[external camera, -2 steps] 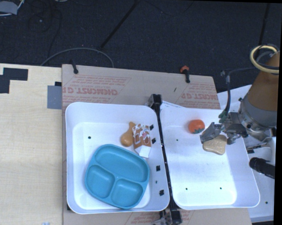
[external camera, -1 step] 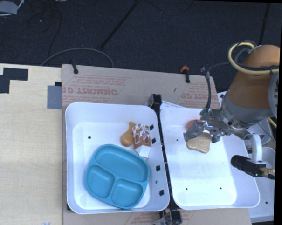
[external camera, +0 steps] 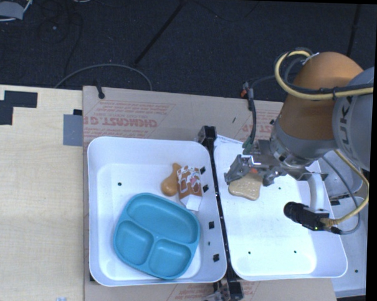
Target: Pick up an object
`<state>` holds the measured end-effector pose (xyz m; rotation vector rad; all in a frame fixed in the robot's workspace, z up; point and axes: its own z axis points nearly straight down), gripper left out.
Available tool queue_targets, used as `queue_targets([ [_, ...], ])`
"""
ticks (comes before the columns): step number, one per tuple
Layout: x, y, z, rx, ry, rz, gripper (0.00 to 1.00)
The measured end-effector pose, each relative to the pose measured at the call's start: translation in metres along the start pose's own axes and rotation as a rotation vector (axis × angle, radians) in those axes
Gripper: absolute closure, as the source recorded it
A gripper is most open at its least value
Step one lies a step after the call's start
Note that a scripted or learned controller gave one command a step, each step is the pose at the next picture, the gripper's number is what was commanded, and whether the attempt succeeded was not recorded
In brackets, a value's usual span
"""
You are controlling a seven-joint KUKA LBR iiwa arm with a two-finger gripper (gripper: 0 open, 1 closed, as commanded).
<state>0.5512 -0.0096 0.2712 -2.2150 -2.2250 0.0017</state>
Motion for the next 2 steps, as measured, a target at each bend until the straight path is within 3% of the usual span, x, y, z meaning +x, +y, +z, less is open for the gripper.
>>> queue_targets([
  [2,0.103,0.012,0.002,0.001,-0.001,0.001,1.0],
])
